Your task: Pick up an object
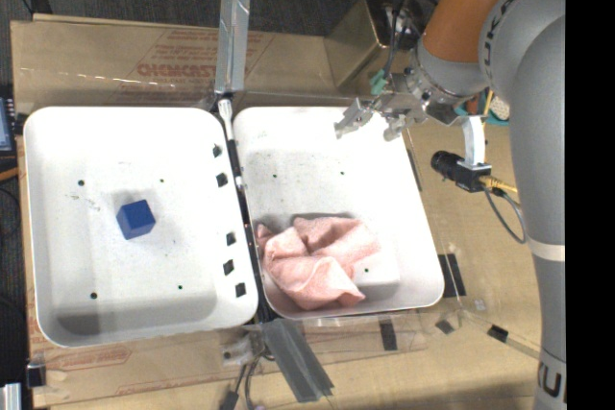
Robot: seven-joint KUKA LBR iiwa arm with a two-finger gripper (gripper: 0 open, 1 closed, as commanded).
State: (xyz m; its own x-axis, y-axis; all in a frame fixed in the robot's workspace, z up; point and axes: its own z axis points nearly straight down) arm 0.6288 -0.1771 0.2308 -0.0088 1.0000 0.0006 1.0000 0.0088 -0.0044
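Observation:
A small blue cube (136, 218) lies in the left bin (58, 139), left of its middle. A crumpled pink cloth (317, 259) lies at the near end of the right bin (384, 178). My gripper (373, 122) hangs over the far right corner of the right bin, well away from the cloth. Its two fingers are spread apart and nothing is between them.
A grey metal post (232, 43) stands behind the divider between the bins. Black clips (231, 240) line that divider. Cardboard (115, 53) lies behind the bins. A black fitting with cables (459, 170) sits right of the right bin.

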